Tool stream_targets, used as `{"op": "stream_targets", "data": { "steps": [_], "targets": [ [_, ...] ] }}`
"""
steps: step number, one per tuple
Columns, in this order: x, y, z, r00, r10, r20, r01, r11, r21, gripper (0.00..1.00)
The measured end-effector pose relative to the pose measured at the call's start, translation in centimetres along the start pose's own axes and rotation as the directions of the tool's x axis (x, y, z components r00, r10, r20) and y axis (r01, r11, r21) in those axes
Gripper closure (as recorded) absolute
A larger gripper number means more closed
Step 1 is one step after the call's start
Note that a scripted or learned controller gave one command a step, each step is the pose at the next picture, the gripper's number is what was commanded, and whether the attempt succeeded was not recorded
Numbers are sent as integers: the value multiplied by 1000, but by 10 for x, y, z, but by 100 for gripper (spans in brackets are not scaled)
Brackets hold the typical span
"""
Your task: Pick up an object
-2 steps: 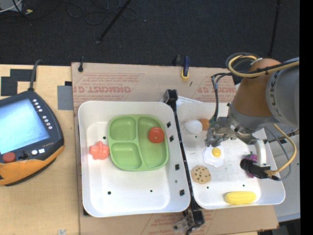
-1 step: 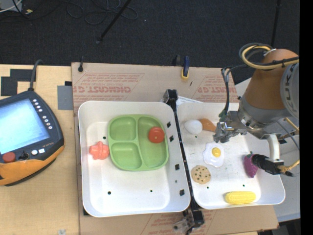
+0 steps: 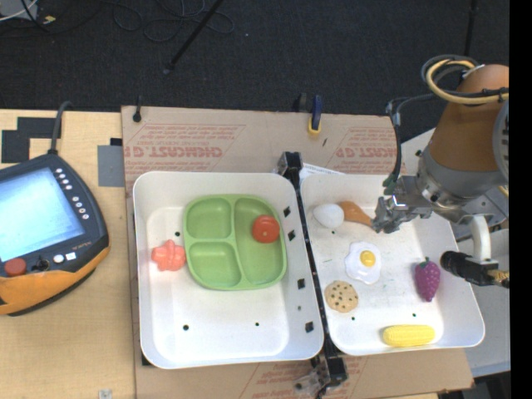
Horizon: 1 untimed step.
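Our gripper (image 3: 387,217) hangs near the right bin's (image 3: 465,339) back edge; the drumstick (image 3: 356,214) lies just beside it toward the divider, long axis pointing at it.

Left shallow white plastic bin (image 3: 158,322): green three-compartment plastic tray (image 3: 234,243) with a red toy tomato (image 3: 266,229) in its upper-right compartment; pink toy (image 3: 169,257) just beside the tray's left edge. Right shallow white plastic bin (image 3: 465,322): white egg (image 3: 328,215), orange drumstick-like piece (image 3: 357,214), fried egg (image 3: 364,262), round cookie (image 3: 341,296), purple grape bunch (image 3: 427,279), yellow corn cob (image 3: 408,335). End effector (image 3: 389,216) low over the right bin's upper part, near the orange piece.
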State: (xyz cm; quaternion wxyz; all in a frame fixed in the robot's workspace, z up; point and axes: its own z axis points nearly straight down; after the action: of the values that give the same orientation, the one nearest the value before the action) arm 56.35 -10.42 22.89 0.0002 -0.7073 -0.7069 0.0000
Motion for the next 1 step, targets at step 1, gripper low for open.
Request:
{"op": "stream_targets", "data": {
  "steps": [1],
  "targets": [
    [56,1,-9,1000,-4,-1,4,1000,1,100]
  ]
}}
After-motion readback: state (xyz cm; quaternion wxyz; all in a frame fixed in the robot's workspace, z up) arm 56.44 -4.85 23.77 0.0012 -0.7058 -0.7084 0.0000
